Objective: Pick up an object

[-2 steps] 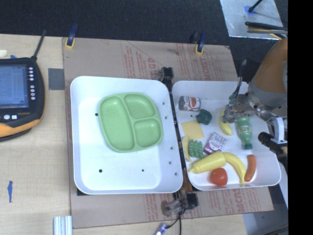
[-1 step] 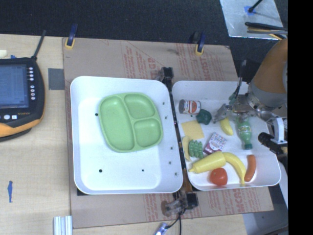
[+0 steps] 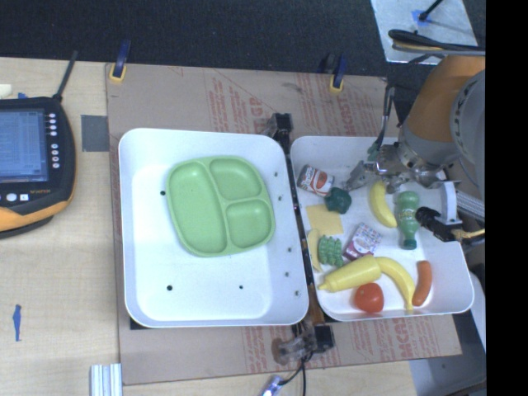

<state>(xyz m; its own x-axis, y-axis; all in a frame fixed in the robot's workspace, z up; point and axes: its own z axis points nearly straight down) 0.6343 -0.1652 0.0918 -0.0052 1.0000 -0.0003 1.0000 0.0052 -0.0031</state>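
Camera view showed us the approach step: the gripper [image 3: 394,168] hung over the back of the right shallow white bin [image 3: 462,299], near the small yellow plastic banana [image 3: 381,206] and the green plastic bottle-shaped toy [image 3: 407,217]. We could not tell how wide it stood, and we saw nothing held in it. We judged the next move needed a descent onto one toy, clear of its neighbours. The green divided plate [image 3: 221,205] lay in the left white bin [image 3: 148,299] on the desk [image 3: 58,287].
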